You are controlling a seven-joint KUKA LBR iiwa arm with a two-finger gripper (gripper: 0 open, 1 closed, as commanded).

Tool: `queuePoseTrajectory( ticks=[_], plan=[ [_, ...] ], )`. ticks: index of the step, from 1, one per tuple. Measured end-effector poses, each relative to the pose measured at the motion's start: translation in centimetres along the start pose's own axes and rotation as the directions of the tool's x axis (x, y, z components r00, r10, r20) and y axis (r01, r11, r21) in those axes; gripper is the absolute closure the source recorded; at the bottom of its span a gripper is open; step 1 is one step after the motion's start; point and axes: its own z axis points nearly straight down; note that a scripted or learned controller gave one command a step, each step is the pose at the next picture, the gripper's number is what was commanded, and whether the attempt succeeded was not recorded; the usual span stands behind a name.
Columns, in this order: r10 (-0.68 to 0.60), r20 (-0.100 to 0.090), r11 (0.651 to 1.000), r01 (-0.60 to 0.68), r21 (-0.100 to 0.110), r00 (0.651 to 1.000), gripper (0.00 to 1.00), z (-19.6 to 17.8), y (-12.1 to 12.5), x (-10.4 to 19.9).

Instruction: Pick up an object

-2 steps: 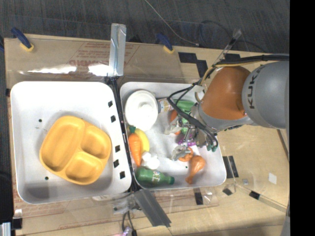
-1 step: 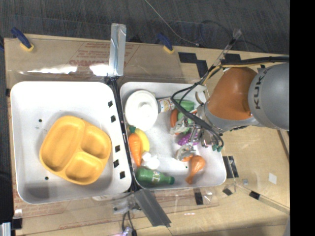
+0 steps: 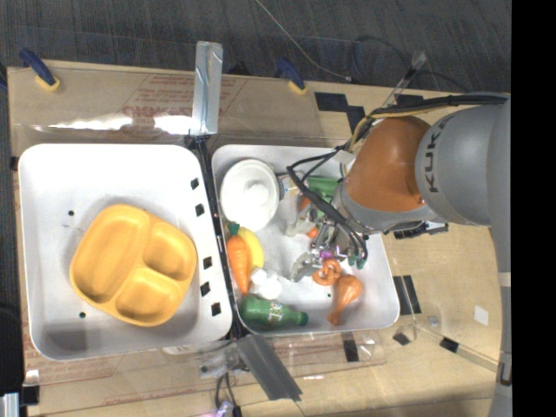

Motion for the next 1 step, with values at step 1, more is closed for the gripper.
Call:
queuePoseTrajectory(
  ticks=[1],
  plan=[
    [-0.154, 0.001, 0.988, 0.154, 0.000, 0.988, 0.00, -0.06, -4.00, 1.54]
  ],
)
